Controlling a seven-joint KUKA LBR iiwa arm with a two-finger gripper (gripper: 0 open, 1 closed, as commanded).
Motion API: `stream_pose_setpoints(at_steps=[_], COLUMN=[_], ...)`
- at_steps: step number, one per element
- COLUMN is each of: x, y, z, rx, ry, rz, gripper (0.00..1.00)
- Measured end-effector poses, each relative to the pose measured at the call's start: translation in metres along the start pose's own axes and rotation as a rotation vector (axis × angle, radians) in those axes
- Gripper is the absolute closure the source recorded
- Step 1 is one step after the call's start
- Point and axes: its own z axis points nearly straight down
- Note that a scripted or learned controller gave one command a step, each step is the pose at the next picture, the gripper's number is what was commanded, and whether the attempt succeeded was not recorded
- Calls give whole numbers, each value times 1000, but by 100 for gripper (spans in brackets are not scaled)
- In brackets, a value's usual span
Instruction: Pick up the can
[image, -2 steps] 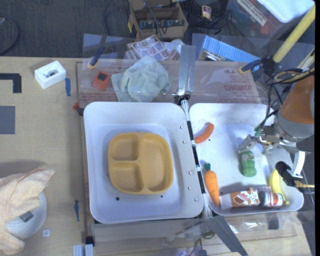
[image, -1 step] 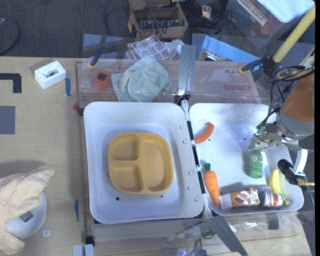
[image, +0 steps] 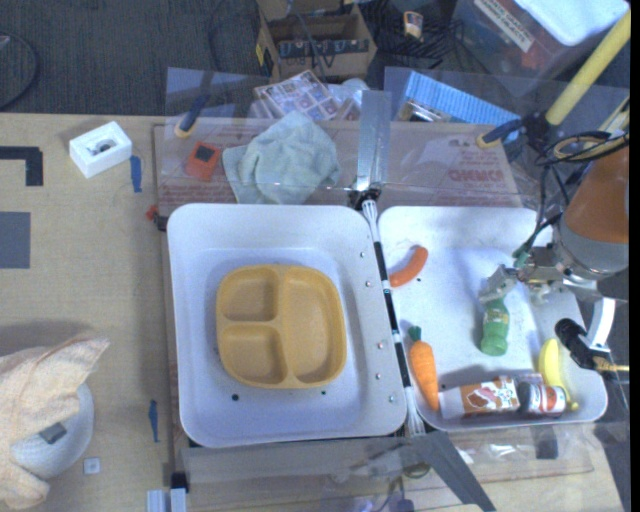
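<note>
The arm (image: 600, 215) is running off the right edge. The gripper (image: 512, 283) is hiding the green can's (image: 494, 331) top, and its finger state is staying unclear.

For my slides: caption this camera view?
Gripper poised above green can in right bin; yellow tray in left bin.

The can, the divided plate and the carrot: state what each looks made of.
Can: green with a glossy sheen, probably metal or plastic; too small to settle. Divided plate: matte mustard-yellow plastic, judging by its moulded, rounded compartments. Carrot: smooth, uniform orange with a green tip, likely a plastic toy.
</note>
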Motion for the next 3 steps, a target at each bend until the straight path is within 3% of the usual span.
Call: stream_pose_setpoints(at_steps=[1,2,3], x=[62,-4,28], y=[31,31,46], z=[12,-21,13], rx=[-1,4,5], ry=[3,1,3], rz=[-60,58,4], gripper=[0,0,0])
